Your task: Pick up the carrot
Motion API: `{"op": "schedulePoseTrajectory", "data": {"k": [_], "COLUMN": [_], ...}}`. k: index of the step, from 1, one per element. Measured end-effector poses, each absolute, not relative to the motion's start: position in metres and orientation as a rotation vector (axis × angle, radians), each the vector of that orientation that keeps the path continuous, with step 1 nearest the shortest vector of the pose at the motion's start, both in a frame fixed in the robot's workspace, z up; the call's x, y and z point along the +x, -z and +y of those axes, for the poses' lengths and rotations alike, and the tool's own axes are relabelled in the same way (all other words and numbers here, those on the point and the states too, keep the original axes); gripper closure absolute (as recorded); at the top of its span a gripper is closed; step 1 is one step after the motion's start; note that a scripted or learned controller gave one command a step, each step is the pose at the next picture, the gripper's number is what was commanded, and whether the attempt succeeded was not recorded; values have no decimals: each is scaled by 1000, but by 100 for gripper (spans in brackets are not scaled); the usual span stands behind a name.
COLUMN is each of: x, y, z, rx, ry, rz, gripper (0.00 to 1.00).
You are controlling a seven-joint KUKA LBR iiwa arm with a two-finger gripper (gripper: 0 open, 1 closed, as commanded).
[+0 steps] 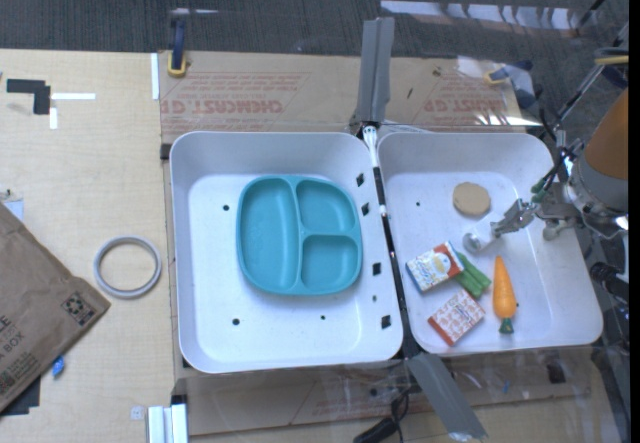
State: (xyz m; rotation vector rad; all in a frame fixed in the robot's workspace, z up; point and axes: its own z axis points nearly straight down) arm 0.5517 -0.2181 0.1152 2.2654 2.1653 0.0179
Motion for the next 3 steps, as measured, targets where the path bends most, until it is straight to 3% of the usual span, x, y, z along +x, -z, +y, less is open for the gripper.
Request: {"op": "schedulePoseTrajectory", "data": {"k": [1,2,3], "x": [505,505,534], "y": [-91,-100,-188], "z": [-177,-178,-144], "rx": [2433,2437,2493], "ry": [3,3,4], "rz": [1990,1987,1913], "gripper": [0,100,100]}}
